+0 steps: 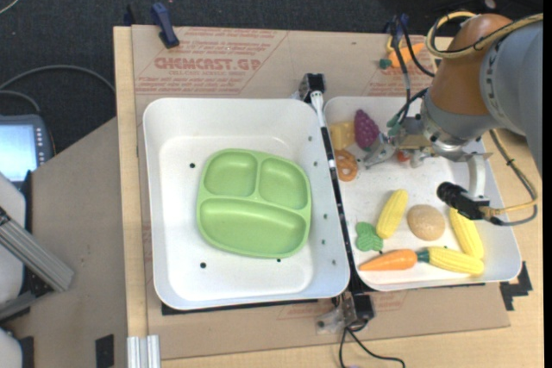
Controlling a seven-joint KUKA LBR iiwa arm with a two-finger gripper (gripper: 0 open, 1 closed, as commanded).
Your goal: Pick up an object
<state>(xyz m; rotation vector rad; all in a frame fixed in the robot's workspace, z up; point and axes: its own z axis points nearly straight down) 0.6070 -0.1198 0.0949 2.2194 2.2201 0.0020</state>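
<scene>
The right bin [500,271] holds several toy foods: a purple grape bunch [366,128], a yellow piece [342,134], an orange pretzel ring [346,165], a corn cob [392,213], a tan bun [426,222], two more corn cobs [466,233] [455,260], a carrot [388,261] and a green leafy piece [368,235]. My gripper [392,151] hangs low over the upper middle of this bin, just right of the grape bunch and above the corn cob. I see nothing held in it.
The left bin [164,185] carries a green divided plate [254,202]. A black clip [314,87] sits at the top of the wall between the bins. The arm's grey body and orange band [470,73] cover the right bin's upper right corner, with cables trailing there.
</scene>
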